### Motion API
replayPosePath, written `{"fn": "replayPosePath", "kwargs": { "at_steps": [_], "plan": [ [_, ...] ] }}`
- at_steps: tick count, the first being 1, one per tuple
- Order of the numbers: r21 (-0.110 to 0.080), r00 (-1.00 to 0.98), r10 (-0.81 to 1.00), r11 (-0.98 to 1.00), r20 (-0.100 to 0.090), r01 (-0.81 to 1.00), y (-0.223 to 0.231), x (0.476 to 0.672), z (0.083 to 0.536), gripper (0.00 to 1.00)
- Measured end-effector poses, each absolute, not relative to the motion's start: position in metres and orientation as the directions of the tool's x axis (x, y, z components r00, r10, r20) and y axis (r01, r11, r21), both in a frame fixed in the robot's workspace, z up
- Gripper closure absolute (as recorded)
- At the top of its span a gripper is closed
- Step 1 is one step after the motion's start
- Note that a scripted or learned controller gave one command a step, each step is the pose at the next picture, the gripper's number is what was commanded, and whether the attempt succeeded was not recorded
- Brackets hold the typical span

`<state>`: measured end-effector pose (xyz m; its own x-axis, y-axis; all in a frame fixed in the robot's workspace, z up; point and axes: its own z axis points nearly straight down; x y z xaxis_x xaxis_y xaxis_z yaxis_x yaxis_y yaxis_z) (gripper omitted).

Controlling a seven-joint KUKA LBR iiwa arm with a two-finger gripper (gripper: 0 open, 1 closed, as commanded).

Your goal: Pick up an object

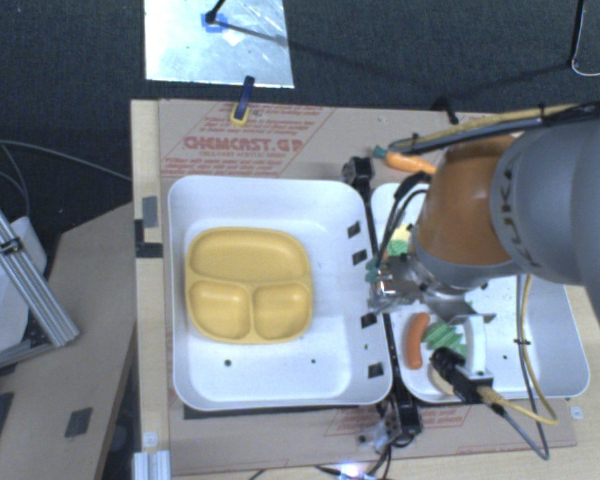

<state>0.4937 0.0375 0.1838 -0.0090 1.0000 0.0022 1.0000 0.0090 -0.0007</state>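
My arm [525, 203] reaches in over the right bin [565, 363], and its grey body and orange band cover most of that bin's floor. My gripper [442, 320] hangs low over the near part of the right bin, close to the divide where the two bins meet. I cannot tell how my gripper is set, because the wrist and its cables hide it from above.

Just beside my gripper, on the side toward the left bin, an orange sausage-shaped object [414, 340] lies lengthwise on the right bin's floor. A green object [446, 337] sits right next to it, partly under my wrist. Nothing is visibly held between my tips.

The left bin [270, 368] holds a yellow divided tray [248, 284], lying flat toward that bin's far-left part, well apart from the right bin. An orange-tipped tool [410, 162] lies just beyond the right bin's far edge
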Motion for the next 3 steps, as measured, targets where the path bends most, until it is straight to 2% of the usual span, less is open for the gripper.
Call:
{"fn": "replayPosePath", "kwargs": {
  "at_steps": [1, 2, 3],
  "plan": [
    [0.001, -0.011, 1.000, 0.011, 0.002, 1.000, 0.110, 0.499, 0.184, 1.00],
    [0.015, -0.016, 1.000, 0.016, 0.009, 1.000, 0.213, 0.527, 0.299, 1.00],
    [0.007, -0.006, 1.000, 0.006, 0.002, 1.000, 0.228, 0.608, 0.246, 1.00]
  ]
}}
